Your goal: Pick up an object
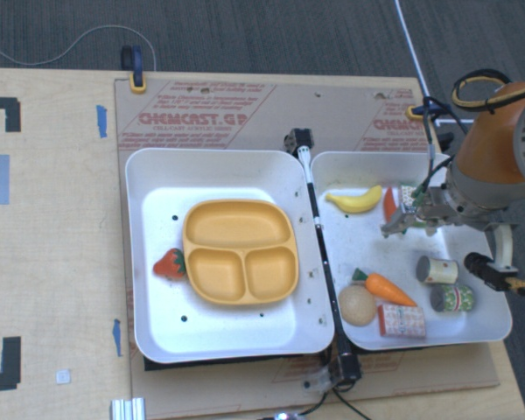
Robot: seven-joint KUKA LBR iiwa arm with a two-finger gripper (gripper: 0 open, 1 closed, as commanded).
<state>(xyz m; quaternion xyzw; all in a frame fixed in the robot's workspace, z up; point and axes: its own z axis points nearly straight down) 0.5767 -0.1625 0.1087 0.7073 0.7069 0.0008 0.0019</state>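
In the camera view, the grey arm with its orange band reaches in from the right edge of the frame, and the pincer (413, 220) hangs over the upper middle of the right bin (499, 329). Whether it is open or closed cannot be told from this angle; nothing is visibly held in it.

The nearest candidates lie just to its left: a banana (355, 200) and a small red item (390, 204) beside it, near the bin's upper left. For a clean pick, I would judge it best to settle on one piece standing apart from its neighbours, centre over it, and descend straight so the bin wall is not clipped.

The right bin also holds a carrot (388, 288), a round beige ball (357, 305), a red patterned box (402, 321), a small pale cylinder (438, 271) and a green patterned can (453, 299), clustered in its lower half.

The left bin (149, 313), mid-frame, holds a yellow divided tray (241, 250) with three compartments, and a strawberry (169, 265) touching its left rim.

Both bins sit on a tabletop (52, 261).
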